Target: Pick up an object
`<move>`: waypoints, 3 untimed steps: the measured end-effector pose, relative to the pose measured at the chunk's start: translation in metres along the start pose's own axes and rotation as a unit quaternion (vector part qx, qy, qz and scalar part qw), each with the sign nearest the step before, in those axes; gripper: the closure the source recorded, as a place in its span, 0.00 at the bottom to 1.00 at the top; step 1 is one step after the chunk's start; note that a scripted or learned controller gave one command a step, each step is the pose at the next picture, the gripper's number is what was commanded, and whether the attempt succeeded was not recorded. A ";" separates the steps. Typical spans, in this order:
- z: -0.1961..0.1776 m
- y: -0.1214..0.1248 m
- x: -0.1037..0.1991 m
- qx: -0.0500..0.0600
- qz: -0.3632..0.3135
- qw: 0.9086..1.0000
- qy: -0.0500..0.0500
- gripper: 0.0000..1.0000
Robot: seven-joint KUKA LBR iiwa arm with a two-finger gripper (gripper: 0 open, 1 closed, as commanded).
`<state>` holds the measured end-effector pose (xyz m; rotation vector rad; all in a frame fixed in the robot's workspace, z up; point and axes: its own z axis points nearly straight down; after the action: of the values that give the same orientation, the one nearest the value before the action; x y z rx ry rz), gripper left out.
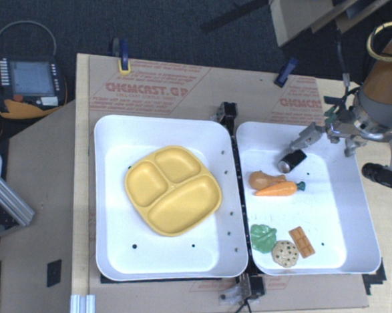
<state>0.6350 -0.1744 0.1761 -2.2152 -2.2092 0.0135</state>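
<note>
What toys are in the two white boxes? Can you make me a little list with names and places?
left bin: yellow divided plate
right bin: five small toy foods
carrot: middle, touching the tan piece behind it
green leafy piece: near front
cookie: front, beside the green piece
waffle stick: right of cookie
gripper: above the right bin's back, holding nothing

Two white bins: left bin [106,200], right bin [352,217]. Yellow three-part plate [173,191] in the left. In the right: orange carrot [277,189] with a green tip, tan-brown piece [263,178] beside it, green leafy piece [264,237], speckled beige cookie [285,253], orange-brown ridged bar [302,241]. Grey-and-black tool [293,158] under an orange-banded arm [387,72]. Tan desk [93,98] with red lettering.
</note>
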 end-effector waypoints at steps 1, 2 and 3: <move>-0.009 0.003 0.000 -0.007 -0.002 1.000 -0.002 0.00; 0.039 -0.005 0.000 -0.005 -0.001 1.000 -0.001 0.00; 0.092 -0.005 0.001 -0.005 -0.001 1.000 -0.001 0.00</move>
<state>0.6284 -0.1734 0.0843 -2.2182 -2.2184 0.0041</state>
